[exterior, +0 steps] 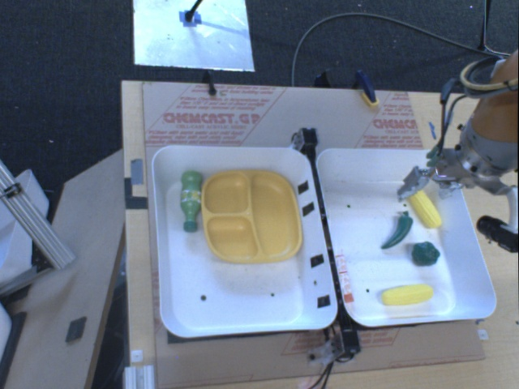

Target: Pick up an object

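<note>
Apparently "CHEMCAST GP" on backing sheet (243, 108)

tray (250, 215) & bottle (190, 201) in left bin (235, 314); veg in right bin (365, 217).

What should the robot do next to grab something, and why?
Probably lower the gripper a little onto the yellow corn. It hangs over the right bin, just above the corn's upper end, so that is the nearest thing. The green pepper, the dark green piece and the yellow piece lie farther off.
</note>
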Available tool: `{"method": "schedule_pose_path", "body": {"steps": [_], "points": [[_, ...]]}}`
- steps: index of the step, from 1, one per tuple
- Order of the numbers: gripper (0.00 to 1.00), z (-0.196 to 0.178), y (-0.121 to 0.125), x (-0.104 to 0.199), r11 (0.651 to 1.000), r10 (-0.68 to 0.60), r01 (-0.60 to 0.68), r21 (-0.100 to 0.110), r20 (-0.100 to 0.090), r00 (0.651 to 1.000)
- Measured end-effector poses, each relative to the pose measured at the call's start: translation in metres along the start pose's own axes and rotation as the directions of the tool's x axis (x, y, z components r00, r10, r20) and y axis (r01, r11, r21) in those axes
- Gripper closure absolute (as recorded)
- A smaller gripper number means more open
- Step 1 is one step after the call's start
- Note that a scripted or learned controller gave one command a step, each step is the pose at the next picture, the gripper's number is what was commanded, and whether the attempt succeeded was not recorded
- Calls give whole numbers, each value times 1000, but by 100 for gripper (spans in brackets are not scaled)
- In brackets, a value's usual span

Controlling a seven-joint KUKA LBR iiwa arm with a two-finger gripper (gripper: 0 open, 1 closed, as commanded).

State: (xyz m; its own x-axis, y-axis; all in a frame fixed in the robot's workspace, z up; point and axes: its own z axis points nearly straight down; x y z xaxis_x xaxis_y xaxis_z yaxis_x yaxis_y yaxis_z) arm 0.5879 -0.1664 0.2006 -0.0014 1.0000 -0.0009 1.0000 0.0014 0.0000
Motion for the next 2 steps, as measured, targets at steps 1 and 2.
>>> {"method": "schedule_pose_path", "body": {"steps": [1, 2], "points": [[0, 48, 8, -6, 1000, 0, 0, 0, 0, 1000], [0, 89, 10, -4, 1000, 0, 0, 1, -1, 1000]]}}
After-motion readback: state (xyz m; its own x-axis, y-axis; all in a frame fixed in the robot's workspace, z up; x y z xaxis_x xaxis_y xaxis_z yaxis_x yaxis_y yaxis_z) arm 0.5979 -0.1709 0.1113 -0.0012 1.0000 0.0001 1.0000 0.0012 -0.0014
